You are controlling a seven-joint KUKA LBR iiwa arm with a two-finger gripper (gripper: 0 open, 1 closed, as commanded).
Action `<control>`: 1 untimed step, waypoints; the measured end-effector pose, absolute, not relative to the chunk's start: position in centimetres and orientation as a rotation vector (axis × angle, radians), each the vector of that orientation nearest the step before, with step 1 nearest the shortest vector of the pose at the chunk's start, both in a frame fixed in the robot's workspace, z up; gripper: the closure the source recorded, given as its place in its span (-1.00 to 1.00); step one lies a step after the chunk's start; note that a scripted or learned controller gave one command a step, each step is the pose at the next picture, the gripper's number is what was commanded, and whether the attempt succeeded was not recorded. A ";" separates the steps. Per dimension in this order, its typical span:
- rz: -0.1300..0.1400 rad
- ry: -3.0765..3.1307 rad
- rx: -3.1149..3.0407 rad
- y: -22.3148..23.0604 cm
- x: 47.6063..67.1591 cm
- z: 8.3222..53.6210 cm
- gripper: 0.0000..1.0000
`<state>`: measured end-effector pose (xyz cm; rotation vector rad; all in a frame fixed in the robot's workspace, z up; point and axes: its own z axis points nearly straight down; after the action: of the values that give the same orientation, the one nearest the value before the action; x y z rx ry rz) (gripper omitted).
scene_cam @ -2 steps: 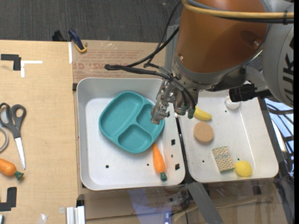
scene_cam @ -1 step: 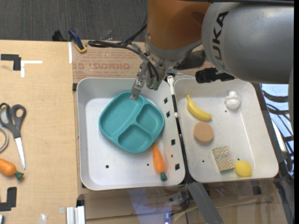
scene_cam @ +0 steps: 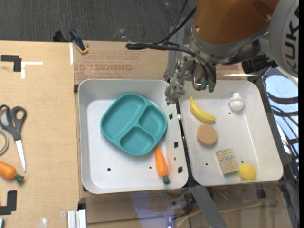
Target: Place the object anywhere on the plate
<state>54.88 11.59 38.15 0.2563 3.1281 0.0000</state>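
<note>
Fingers (scene_cam: 176, 88): hung over the far end of the wall shared by the two bins, below the grey and orange arm (scene_cam: 228, 13); whether they were spread or closed could not be told; nothing was seen between them.

Plate (scene_cam: 134, 123): teal, three compartments, bare; lay in the middle of the left bin (scene_cam: 90, 141), toward the table's left edge from the fingers and somewhat nearer the front.

Banana (scene_cam: 201, 111): right bin (scene_cam: 266, 141), far left part; the closest thing to the fingers, just beside them on the right and a little toward the front; its long axis ran slantwise from far-left to near-right.

Disc (scene_cam: 207, 135): tan, round, just in front of the banana.

Other right-bin items: white piece (scene_cam: 236, 103) near the far wall; speckled block (scene_cam: 227, 161) and lemon (scene_cam: 247, 171) near the front right corner.

Carrot (scene_cam: 162, 163): left bin, front right part, just off the plate's rim, not on it.

Judgement: no thing was on the plate yet; the banana was likeliest the nearest pick, needing a short shift right.
</note>
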 end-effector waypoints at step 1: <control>0.000 3.126 -0.253 4.9 63.1 49.2 1.00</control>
<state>63.06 4.90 49.23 -0.2531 3.1255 -0.0001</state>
